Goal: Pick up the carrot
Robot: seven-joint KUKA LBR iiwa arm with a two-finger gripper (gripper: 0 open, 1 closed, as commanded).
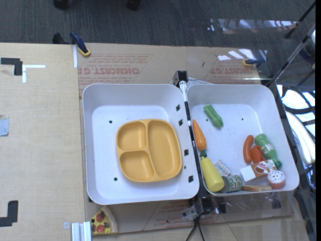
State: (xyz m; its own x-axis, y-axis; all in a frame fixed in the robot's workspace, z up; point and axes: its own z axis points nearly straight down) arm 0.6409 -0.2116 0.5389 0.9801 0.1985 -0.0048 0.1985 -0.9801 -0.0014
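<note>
Bright, even overhead light w/ soft shadows, glare on floor (241,26) top right, pic slightly soft overall.

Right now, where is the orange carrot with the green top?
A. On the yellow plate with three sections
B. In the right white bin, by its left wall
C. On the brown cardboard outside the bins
B: the orange carrot with the green top lies in the right white bin, against its left wall, above the yellow plastic bottle.

We note a pale grey, curved stretch of the arm (303,134) at the far right edge, running roughly top to bottom; wrist pose indeterminate.
</note>
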